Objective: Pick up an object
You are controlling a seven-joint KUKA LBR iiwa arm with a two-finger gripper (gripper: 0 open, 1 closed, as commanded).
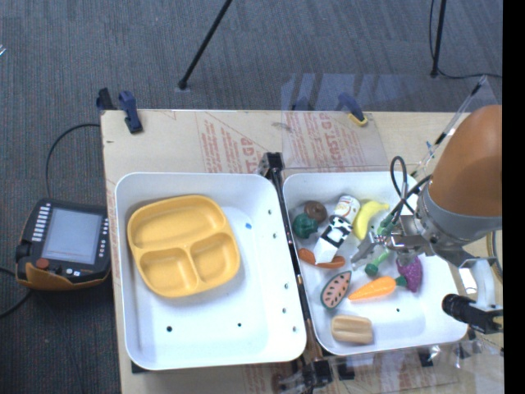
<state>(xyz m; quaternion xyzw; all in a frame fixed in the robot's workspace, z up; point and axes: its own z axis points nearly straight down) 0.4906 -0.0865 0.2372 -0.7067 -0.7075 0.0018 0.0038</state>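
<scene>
The right bin (443,322) holds several toy foods. Among them are a yellow banana (369,216), a white bottle (346,208), a black-and-white piece (332,233), a red chili (321,261), a watermelon slice (335,289), a carrot (373,288), a purple piece (409,271) and a bread piece (353,329). My gripper (379,249) reaches in from the right and sits low over the middle of this bin. It is just right of the banana and above a small green piece (376,263). Nothing is visibly held.
The left bin (148,335) holds a yellow compartment tray (183,245). A teach pendant (66,245) lies on the floor to the left. Blue clamps (129,111) grip the bench's far edge. Tripod legs (209,31) stand behind the bench.
</scene>
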